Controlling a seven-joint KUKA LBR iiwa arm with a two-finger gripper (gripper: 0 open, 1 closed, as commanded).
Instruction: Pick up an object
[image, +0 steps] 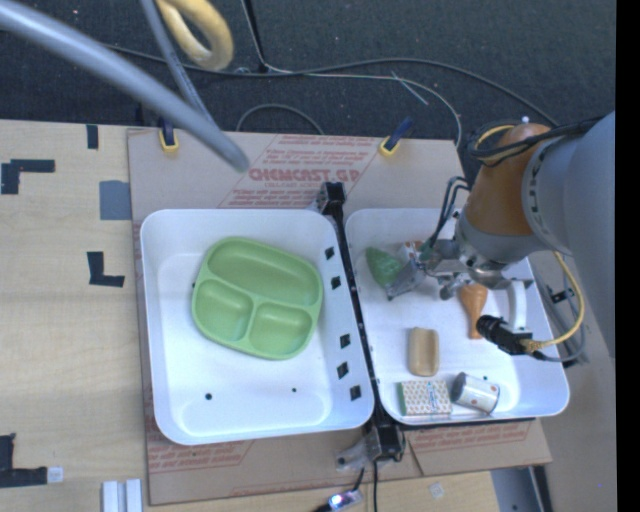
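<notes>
While it hangs low in the right bin (530, 400), the tool (412, 272) touches a green object (382, 264), its grip unreadable.

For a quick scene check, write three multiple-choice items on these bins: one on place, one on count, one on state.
1. Where does the green divided plate lie?
A. Left bin
B. Right bin
C. On the bench

2. How many compartments does the plate have?
A. Two
B. Three
C. Five

3. How does the small silver can lie in the right bin?
A. Upright
B. On its side
C. On top of the tan block

Key: 1 A, the plate rests in the left bin. 2 B, its ridges divide it into three. 3 B, it lies on its side beside the green patterned box.
</notes>
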